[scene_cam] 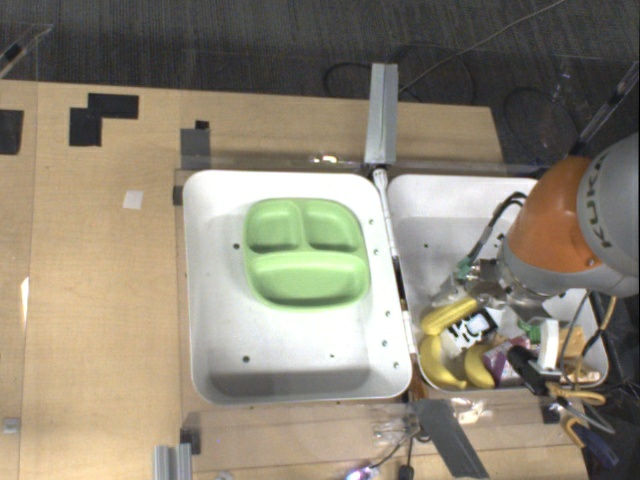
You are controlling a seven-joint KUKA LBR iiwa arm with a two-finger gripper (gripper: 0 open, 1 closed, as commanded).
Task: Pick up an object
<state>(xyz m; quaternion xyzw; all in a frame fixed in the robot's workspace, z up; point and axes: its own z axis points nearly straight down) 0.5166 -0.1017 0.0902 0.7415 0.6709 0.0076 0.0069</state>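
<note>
Bananas (447,343) lie just beside the hand (478,325) in the right bin (440,208)

Matt green plastic tray (305,252) (smooth), pale wood-grain bench (100,298)

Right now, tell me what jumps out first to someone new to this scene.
The green divided plate lies in the middle of the left bin. In the right bin, the arm's orange band hangs over a clutter at the near edge, where yellow bananas stand out.
</note>
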